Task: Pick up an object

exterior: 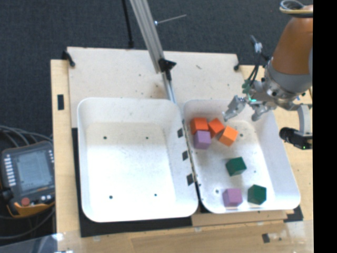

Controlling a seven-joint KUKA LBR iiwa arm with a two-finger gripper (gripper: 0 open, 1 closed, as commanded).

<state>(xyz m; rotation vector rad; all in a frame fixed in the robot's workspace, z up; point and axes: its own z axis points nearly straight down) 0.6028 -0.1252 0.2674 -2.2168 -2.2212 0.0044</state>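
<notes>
The gripper [245, 109] hangs over the right bin [279, 157] near its far edge, fingers spread apart with nothing between them. Just below and left of it sit three orange cubes, the nearest orange cube [228, 135] close beside the left finger.

Two white bins: left bin [131, 157] and right bin [274, 162], smooth plastic look, slight sheen, dark specks on floors. Blocks matt: orange block [199, 124], purple block [202, 139], green block [235, 166]. Bench top [121, 73] pale, wood-like, matt, scuffed. Slanted pole [147, 28] at far side, ribbed bare metal. Arm band [295, 44] glossy orange; wrist grey, smooth. Floor [31, 25] dark, rough, carpet-like.
</notes>
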